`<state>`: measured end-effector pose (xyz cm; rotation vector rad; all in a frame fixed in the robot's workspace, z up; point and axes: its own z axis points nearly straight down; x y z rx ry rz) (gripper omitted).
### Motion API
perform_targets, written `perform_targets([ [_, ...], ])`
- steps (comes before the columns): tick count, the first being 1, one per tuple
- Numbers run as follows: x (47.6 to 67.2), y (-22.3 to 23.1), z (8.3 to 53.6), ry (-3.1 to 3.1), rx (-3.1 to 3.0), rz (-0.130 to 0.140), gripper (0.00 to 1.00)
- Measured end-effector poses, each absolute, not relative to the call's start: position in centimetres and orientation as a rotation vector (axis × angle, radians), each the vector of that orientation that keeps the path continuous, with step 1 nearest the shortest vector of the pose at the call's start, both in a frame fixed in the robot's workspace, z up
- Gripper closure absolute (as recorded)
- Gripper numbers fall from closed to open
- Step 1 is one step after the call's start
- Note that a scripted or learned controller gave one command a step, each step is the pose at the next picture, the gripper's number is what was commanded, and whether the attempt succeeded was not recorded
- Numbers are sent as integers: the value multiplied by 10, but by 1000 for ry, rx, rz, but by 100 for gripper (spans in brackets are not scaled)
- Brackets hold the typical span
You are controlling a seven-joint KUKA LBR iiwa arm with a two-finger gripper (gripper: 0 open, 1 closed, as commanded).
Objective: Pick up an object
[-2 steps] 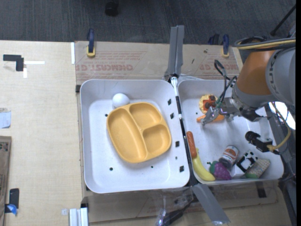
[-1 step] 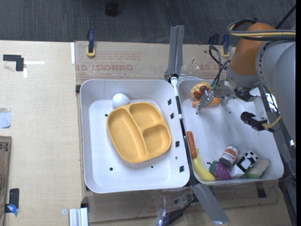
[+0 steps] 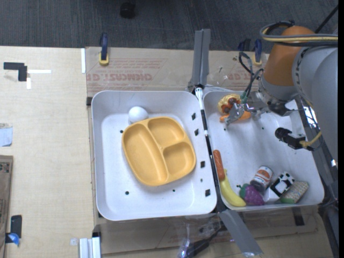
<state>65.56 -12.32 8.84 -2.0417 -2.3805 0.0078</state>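
Task thing: a small orange and yellow toy (image 3: 232, 103) lies at the far left corner of my right bin (image 3: 258, 149), near the wall that divides the two bins.
My gripper: my gripper (image 3: 232, 115) hangs low over that same corner, its grey metal tip just beside the orange and yellow toy and overlapping its near edge from this angle.
Grip: I cannot tell how my gripper is set, nor whether it touches the toy; the parts blur into the toy's colours.
My arm: my grey arm (image 3: 322, 74) comes in from the right, with the orange band (image 3: 282, 52) above the wrist over the far edge of the right bin, cables looping around it.
Rest of right bin: along the left wall lies a thin red-orange stick-like thing (image 3: 218, 164), and just nearer than it a banana (image 3: 231, 193). Beside the banana, along the near wall, sit a purple toy (image 3: 253, 195), a small can (image 3: 262, 177), a black and white thing (image 3: 282, 184) and a speckled block (image 3: 295, 192), all crowded together.
Left bin: the left bin (image 3: 107, 160) holds a yellow divided plate (image 3: 158, 150) near its middle, and a white ball (image 3: 137, 113) touching the plate's far rim.
Table: both bins rest side by side on the table (image 3: 43, 144), with a sheet of brown cardboard (image 3: 145, 69) under their far edge.
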Motion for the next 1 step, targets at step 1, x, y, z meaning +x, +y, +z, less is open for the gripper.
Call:
perform_targets([
  [1, 654, -125, 94, -2377, -2038, 17, 100],
])
